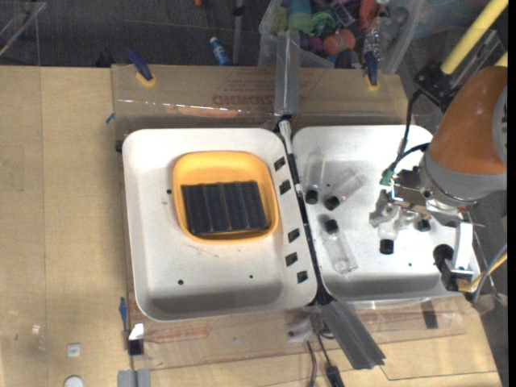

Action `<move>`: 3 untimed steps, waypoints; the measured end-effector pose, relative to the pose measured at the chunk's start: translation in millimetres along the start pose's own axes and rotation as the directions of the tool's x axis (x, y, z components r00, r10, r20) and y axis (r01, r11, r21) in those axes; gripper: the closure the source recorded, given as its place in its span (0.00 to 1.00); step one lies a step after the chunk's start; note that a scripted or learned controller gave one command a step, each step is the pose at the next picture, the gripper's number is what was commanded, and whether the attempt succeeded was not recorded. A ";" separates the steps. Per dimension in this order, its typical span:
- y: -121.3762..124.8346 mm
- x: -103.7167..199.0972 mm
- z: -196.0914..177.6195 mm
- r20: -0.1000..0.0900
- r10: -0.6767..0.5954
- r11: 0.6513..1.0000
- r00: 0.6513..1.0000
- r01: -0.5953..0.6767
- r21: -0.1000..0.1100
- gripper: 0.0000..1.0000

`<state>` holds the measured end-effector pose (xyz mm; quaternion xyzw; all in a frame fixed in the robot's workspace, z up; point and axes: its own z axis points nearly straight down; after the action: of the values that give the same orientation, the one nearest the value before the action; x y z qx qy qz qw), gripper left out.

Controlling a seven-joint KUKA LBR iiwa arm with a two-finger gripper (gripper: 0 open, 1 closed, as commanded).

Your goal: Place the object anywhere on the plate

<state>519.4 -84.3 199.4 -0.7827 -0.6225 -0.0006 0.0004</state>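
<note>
From the camera view, the picking step is judged to be in hand. The gripper point(395, 216) is seen low over the right bin point(419, 147), near small clear objects point(339, 185) with dark caps scattered on its floor. Whether its fingers are spread or closed cannot be told, and nothing is seen held. The yellow plate point(187, 168), bearing a dark ridged block point(224, 208), lies in the left bin point(153, 240). Next, an object must be secured and carried leftward.

Smooth white plastic with a soft sheen – both bins point(153, 285). Glossy orange-yellow plastic – plate point(222, 168), carrying a matt black ribbed slab point(223, 207). Clear, glassy plastic – small tubes point(339, 248) with black caps. Bare shiny metal on gripper point(397, 214). Matt pale wood – bench point(56, 216).
</note>
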 end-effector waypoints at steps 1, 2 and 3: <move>56.0 15.7 15.3 0.002 -0.081 0.997 0.997 0.081 0.000 1.00; 107.6 21.3 15.4 0.002 -0.088 0.996 0.996 0.088 0.001 1.00; 139.0 37.2 1.1 0.003 -0.147 0.989 0.989 0.147 -0.001 1.00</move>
<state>663.3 -79.3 198.3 -0.7347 -0.6784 0.0001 -0.0007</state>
